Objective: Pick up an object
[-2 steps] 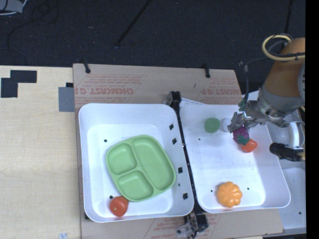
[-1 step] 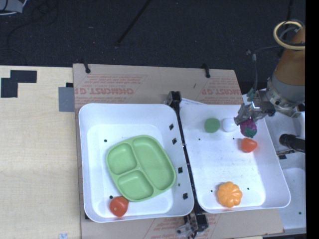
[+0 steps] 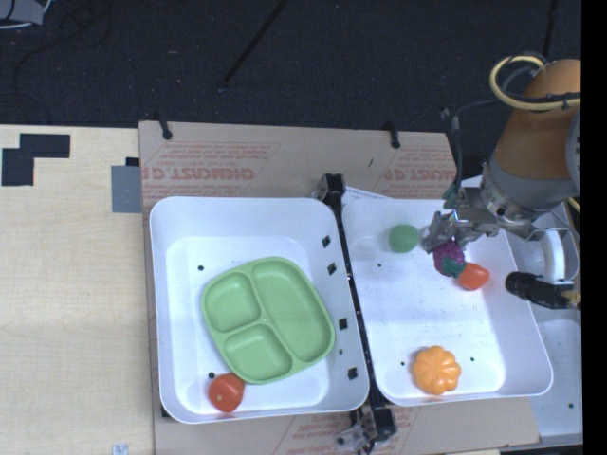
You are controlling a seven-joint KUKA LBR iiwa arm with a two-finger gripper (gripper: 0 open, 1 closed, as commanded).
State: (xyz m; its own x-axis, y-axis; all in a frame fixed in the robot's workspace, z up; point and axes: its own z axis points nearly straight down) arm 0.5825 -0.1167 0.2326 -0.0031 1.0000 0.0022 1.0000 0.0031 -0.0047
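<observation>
Fingers [image 3: 444, 238] are closing around a purple toy [image 3: 450, 257], sitting just beside the green ball [image 3: 403, 239].

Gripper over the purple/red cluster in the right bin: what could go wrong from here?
1. The purple object and the red-orange piece touch, so the gripper might catch both or knock one away.
2. The green ball lies close to its left; a nudge would likely roll it.
3. The cluster sits near the right bin far wall, so a pushed item may get pinned there.
</observation>
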